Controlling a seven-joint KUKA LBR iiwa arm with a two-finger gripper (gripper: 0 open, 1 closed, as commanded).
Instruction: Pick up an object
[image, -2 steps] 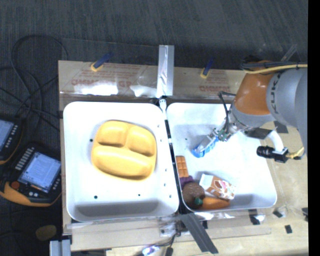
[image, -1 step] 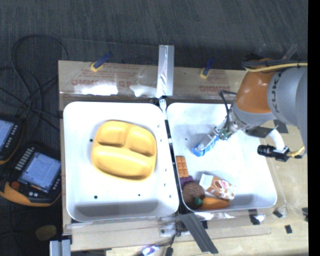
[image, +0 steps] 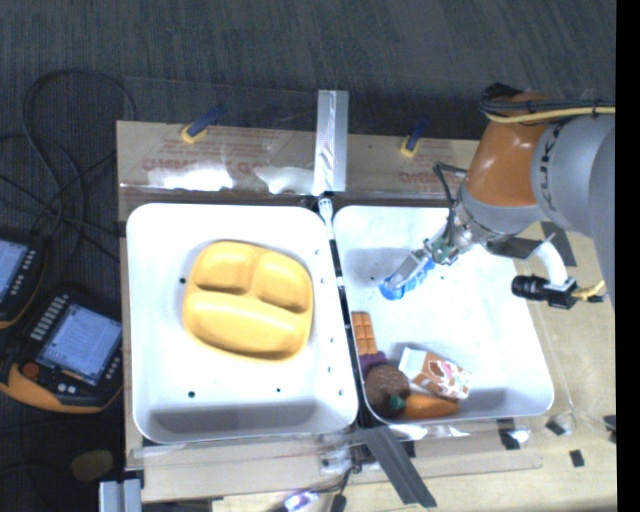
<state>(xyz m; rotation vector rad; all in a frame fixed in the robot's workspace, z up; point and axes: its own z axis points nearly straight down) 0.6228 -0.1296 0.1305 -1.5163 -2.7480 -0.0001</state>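
Two-finger gripper (image: 403, 281) low in right white bin (image: 500, 330), finger state unclear, nothing visibly held. Candidate objects, orange carrot-shaped toy (image: 432, 406) and brown round toy (image: 384, 383), untouched at near edge. Pick not done.

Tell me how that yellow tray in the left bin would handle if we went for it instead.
The yellow tray looks like rigid moulded plastic, so probably stiff, not floppy. It is broad with rounded, glossy edges, so a two-finger gripper may slip off unless it catches a rim. Lying flat in the left bin, it would likely slide rather than tip when pushed.
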